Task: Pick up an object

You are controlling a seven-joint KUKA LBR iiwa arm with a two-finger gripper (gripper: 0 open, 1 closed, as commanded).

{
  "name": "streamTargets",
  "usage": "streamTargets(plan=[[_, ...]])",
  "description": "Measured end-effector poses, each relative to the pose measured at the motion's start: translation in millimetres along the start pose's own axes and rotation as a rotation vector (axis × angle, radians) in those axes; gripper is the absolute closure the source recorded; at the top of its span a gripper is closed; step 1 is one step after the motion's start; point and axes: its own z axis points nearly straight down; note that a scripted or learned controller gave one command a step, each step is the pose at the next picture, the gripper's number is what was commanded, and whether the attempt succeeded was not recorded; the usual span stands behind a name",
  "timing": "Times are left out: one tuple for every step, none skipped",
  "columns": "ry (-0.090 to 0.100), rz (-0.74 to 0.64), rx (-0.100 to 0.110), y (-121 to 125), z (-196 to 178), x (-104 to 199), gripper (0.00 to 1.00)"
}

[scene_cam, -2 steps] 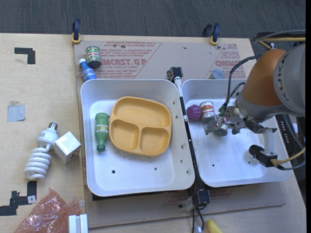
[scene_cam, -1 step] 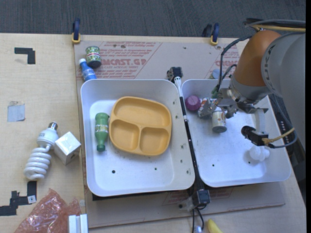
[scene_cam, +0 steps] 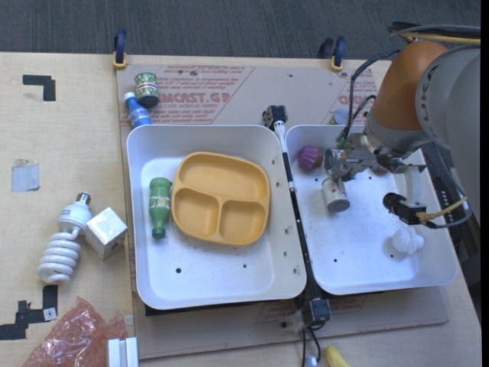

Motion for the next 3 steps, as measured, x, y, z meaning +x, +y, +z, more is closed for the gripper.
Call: streamTargets(plan=[[0.002,0.0,0.008,-2,4,1,0.0],[0.006,0.005,0.028,39,40,1,0.0],[0.003,0.003,0.012,42,-1,-2,0.0]])
